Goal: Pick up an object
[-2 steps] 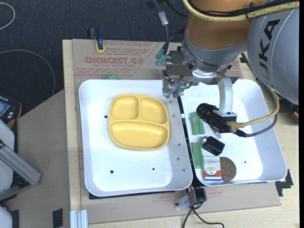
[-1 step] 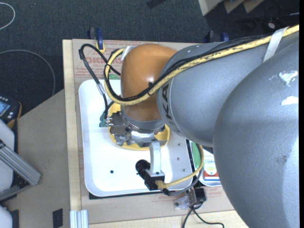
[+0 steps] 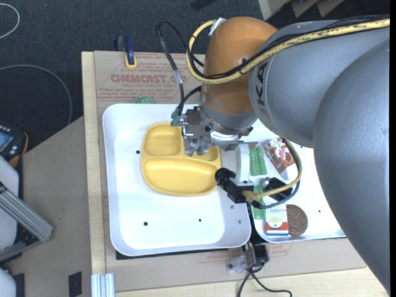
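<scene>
Gripper (image 3: 193, 142) hanging low over the left bin (image 3: 124, 184), at the upper right edge of the yellow divided plate (image 3: 176, 166). Camera view: I am looking down past the orange wrist band (image 3: 238, 60), which is covering most of the tool, so I cannot tell how the end effector is set or whether anything is in it. The plate is lying flat in the upper middle of the left bin, its long axis running roughly from upper left to lower right, and its body is extending down and to the left from the tool. I am judging that the coming grasp depends on this offset: the tool is standing over the plate's dividing ridge near its rim, not its centre. Packets and a round brown object (image 3: 297, 218) are lying in the right bin (image 3: 331, 231), near but apart from the tool.
</scene>
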Action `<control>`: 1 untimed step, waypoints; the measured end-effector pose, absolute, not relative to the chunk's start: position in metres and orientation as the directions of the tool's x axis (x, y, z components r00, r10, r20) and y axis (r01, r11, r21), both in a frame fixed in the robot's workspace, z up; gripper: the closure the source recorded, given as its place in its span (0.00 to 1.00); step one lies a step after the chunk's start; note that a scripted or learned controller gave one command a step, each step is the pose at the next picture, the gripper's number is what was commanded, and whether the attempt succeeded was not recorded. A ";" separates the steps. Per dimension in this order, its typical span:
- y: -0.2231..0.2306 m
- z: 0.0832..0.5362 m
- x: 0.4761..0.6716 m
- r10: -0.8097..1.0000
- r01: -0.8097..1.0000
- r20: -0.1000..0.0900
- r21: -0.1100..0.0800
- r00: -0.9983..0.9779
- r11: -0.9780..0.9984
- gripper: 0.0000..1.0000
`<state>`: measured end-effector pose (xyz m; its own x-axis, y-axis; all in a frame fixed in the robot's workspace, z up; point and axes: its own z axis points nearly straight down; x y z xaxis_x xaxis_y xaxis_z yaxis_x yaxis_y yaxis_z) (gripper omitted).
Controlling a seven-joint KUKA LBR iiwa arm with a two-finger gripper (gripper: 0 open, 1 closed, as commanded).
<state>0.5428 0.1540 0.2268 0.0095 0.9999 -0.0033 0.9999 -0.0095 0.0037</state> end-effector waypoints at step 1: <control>0.102 0.323 0.507 1.000 1.000 0.001 0.010 0.006 -0.006 1.00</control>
<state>0.5072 0.1018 0.3232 0.0058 1.0000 0.0014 0.9999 -0.0058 0.0104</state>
